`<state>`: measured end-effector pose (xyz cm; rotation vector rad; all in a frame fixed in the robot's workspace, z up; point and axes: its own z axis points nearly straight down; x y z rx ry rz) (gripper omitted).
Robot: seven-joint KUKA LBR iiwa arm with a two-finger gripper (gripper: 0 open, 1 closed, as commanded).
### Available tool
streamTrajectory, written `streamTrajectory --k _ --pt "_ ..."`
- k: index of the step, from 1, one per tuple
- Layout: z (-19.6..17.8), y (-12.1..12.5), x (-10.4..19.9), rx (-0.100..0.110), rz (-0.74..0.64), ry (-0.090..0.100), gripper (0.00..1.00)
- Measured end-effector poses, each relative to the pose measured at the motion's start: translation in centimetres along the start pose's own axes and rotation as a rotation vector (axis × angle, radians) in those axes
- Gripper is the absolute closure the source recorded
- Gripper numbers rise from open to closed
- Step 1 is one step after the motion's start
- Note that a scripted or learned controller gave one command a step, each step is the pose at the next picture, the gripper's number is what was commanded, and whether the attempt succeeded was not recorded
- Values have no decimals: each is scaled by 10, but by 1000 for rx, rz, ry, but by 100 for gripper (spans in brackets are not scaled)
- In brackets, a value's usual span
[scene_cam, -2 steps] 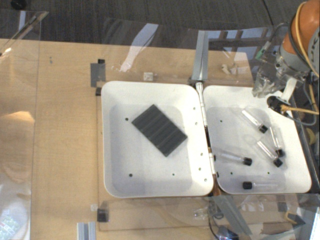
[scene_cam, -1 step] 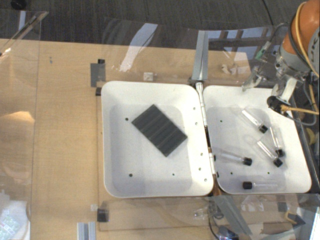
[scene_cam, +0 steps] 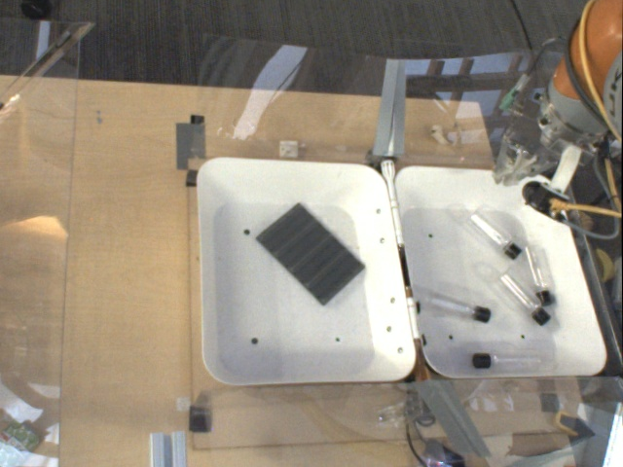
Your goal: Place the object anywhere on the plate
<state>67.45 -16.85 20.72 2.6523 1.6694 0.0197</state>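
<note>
Tubes [scene_cam: 494,234] of clear plastic with black caps lie scattered in the right bin [scene_cam: 582,358]; light, stiff, slippery, best pinched mid-barrel. The ridged dark plate [scene_cam: 311,253] sits in the left bin [scene_cam: 219,358]. Whether the hand [scene_cam: 516,159] is clenched, I cannot tell.

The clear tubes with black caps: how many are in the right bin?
5 tubes: upper middle, two at right, middle left, bottom. More may be hidden.
</note>
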Motion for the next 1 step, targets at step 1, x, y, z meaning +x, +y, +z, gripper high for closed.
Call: streamTrajectory --k 1 --pt "0 0 0 0 0 0 0"
